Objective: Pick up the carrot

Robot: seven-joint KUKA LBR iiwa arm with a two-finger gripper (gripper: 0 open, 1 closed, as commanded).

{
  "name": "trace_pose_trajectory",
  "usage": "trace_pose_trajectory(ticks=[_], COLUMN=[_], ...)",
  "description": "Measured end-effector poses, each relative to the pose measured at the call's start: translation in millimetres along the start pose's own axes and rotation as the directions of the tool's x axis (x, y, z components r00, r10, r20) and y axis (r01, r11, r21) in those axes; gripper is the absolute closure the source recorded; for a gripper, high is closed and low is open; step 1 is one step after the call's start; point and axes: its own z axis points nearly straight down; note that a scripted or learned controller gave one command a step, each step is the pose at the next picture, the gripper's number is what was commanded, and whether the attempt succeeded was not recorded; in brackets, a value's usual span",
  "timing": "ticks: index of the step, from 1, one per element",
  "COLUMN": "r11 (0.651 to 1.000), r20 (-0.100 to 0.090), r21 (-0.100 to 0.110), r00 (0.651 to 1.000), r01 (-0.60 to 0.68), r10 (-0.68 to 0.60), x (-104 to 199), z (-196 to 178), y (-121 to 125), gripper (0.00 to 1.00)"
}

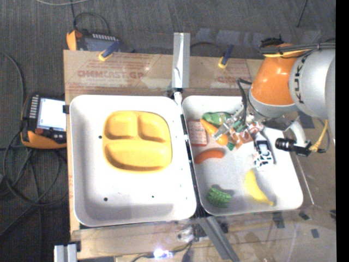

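The carrot (211,130) lies in the upper left part of the right bin (283,201). It is orange, with a green leafy top (215,117) pointing toward the bin's far edge. My gripper (231,129) hangs low over the carrot's lower right end, reaching in from the right under the orange wrist band (275,81). The gripper's body hides part of the carrot tip, so contact cannot be judged.
In the right bin there are also a red sausage (209,155), a banana (255,187), a green vegetable (220,196) and a red-and-white packet (196,133) by the left wall. The left bin (87,195) holds a yellow divided plate (138,141).
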Motion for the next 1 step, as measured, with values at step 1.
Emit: trace_pose_trajectory(ticks=[1], r11=[0.992], r20=[-0.044], r21=[0.042], r00=[0.992], r01=[0.12], r10=[-0.118], x=[-22.9], z=[-42.5], y=[-11.5], gripper=[1.0])
